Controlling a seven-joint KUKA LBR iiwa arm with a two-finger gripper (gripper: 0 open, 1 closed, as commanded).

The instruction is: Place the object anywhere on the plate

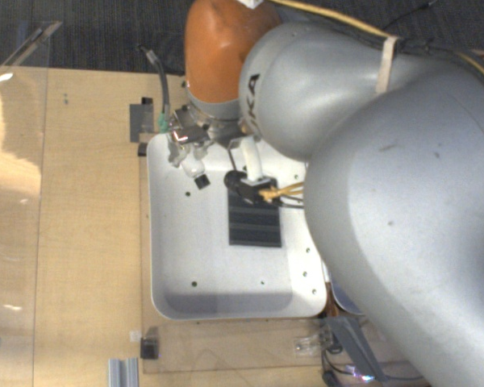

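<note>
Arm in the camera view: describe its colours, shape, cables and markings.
The arm has rounded, glossy grey shells with an orange band above the wrist. Dark KUKA lettering runs along one grey shell. A yellowish cable lies along its top, under a pale strap. The hand is small, metallic, with black parts.

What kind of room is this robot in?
Probably a robot lab or workshop: a big grey robot arm reaches over a white bin on a plain wooden bench, with cables around.
</note>
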